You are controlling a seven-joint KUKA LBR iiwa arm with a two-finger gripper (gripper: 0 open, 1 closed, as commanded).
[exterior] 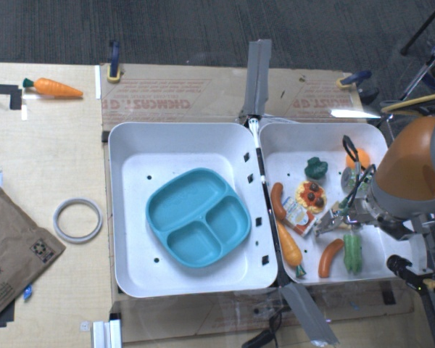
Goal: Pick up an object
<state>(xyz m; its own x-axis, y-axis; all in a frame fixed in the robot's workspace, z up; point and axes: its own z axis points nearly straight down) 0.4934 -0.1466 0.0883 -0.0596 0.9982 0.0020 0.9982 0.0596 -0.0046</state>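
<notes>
**Right now: gripper low in right bin, snack packet just to its left**

Basically the gripper (332, 222) sits down among the food toys in the right bin (290, 138), arm reaching in from the right. Can't tell from this slant whether it's apart or together, and nothing is visibly held.

Nearest candidate: snack packet (299, 213), lying just left of the tip, long axis tilted on a diagonal, possibly touching the tip. Pizza slice (311, 194) is just above it.

Clutter around:
- sausage (278, 201), left of the packet, roughly upright in view
- carrot (289, 247), below-left, diagonal
- second sausage (330, 257) and green pickle (352, 253), just below the gripper
- green pepper (316, 168), further up

Tight packing, so neighbours may get nudged.

Left bin (123, 194) has a blue divided plate (198, 217), well apart.
</notes>
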